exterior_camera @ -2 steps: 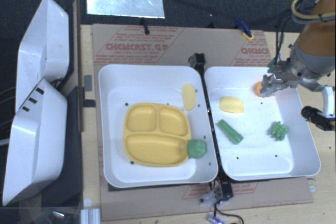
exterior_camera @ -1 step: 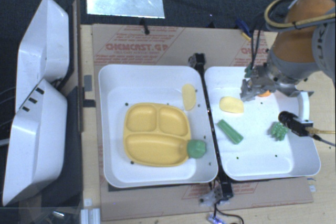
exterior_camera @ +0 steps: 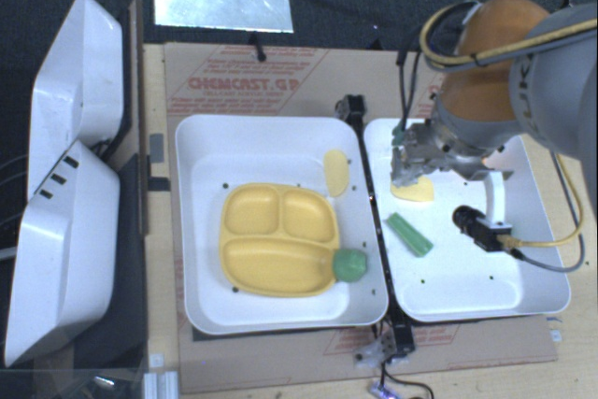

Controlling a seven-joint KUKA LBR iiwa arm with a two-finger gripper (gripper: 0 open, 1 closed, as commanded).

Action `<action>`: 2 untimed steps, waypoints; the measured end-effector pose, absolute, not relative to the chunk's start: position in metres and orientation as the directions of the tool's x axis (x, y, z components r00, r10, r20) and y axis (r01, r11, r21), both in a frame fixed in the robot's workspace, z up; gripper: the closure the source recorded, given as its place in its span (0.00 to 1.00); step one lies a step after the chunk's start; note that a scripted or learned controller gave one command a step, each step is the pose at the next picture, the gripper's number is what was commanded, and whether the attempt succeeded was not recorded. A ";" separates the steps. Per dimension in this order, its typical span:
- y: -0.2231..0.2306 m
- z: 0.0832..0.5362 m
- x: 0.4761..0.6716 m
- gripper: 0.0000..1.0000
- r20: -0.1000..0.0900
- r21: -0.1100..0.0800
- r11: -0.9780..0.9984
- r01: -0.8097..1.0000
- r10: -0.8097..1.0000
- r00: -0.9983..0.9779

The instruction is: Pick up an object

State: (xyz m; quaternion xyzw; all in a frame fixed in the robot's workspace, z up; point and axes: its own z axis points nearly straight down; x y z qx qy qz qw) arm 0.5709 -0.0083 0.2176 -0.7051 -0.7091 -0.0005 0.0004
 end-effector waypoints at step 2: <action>0.094 0.236 0.564 1.00 0.001 0.001 0.005 1.000 1.000 -0.005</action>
